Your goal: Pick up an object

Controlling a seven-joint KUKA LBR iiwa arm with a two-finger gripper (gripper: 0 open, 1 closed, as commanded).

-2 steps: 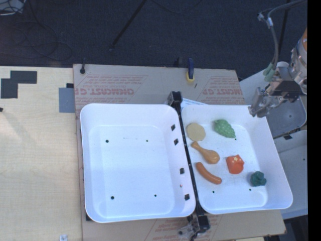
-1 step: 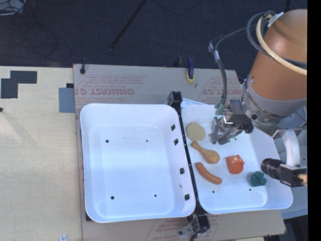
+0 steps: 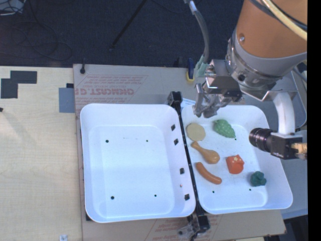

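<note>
White plastic makes up both shallow bins on the tabletop. No objects are seen in the left bin; a few dark dots mark its floor. A black hinge strip runs between the two bins.

All the candidate objects are held in the right bin. Nearest the divider a pale round disc lies flat, and just below it a tan drumstick lies slantwise, with an orange sausage near its lower side. Further right a green leafy piece sits near the far wall, a red chunk lies in the middle, and a small dark green floret rests near the right wall, apart from the rest.

These appear to be toy foods, judged light, rigid and smooth, so slipping is the main concern rather than breakage. The drumstick and sausage would best be taken across their narrow middles; the flat disc offers little to pinch.

The tool hangs over the far edge of the right bin, just above the disc and beside the leafy piece. Nothing is seen between its fingers, and whether they are spread or closed cannot be told.
</note>
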